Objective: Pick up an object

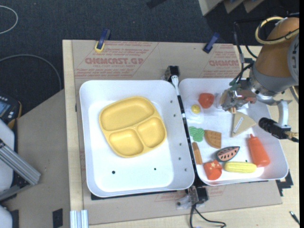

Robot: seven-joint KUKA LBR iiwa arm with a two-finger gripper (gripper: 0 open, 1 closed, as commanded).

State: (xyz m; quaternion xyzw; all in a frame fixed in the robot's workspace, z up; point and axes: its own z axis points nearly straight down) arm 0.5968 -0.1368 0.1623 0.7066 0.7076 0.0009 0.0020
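The right bin [280, 167] holds several toy foods: a red tomato [206, 99], a small yellow ball [195, 109], a green leafy piece [196, 134], a brown bread slice [213, 138], a cheese wedge [241, 124], a red ketchup bottle [258, 150], a watermelon slice [228, 152], a corn cob [240, 166], a red pepper [212, 170] and a thin orange stick [196, 153]. My gripper [232, 101] hangs low over the bin's back part, just right of the tomato and above the cheese wedge. Nothing shows between its fingers.
The left bin [90, 103] holds a yellow divided plate [132, 126]. A black divider [183, 122] runs between the bins. The grey arm with its orange band [278, 46] comes in from the upper right. Clamps sit at the cardboard's back edge.
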